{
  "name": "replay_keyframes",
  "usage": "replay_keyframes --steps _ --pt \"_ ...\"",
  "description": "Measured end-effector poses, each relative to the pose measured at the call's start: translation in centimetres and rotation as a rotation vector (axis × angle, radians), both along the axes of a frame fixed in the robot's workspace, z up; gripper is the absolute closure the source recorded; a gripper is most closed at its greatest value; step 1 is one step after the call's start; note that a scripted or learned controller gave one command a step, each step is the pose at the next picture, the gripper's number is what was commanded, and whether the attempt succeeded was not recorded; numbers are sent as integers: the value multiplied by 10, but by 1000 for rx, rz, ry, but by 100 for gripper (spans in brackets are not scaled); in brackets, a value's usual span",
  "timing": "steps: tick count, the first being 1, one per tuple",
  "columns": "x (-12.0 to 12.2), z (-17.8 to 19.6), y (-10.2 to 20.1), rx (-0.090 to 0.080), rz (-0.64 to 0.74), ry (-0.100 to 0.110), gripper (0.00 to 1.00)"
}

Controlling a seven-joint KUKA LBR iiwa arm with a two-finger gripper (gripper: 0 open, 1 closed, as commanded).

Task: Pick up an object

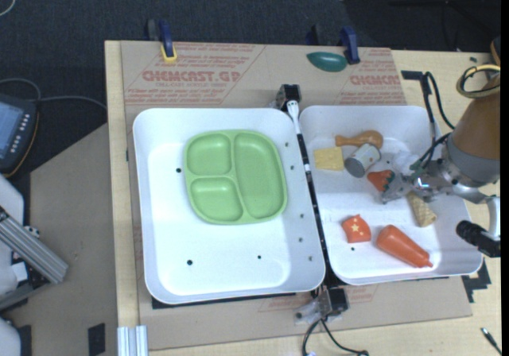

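I am working inside the right bin (382, 273), and I place everything against its walls. My gripper (395, 189) sits low near the bin's middle, toward the right wall; whether it is released or clenched cannot be told here. Nothing is seen held.

Candidate objects: a small red piece (379, 179) just left of my tip, a tan piece (421, 210) just beside it toward the near wall, a grey cylinder (362, 160), a yellow block (328, 159) and a brown wooden piece (359, 140) toward the far wall. An orange carrot (404, 245) and a red-orange block (356, 228) lie near the near wall, well apart from the cluster.

Judgement: the cluster is crowded, so a grasp there risks nudging neighbours. The carrot offers more open floor, though the near wall is close. The left bin (159, 211) carries a green divided plate (236, 176).
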State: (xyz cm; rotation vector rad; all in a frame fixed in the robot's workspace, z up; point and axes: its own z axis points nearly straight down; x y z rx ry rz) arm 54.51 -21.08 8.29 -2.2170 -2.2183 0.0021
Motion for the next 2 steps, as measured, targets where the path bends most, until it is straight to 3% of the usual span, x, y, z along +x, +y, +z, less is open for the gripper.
replay_keyframes --steps 1,2 --pt "1 12 -1 -2 0 -5 100" --pt "-2 74 4 -6 0 -12 100"
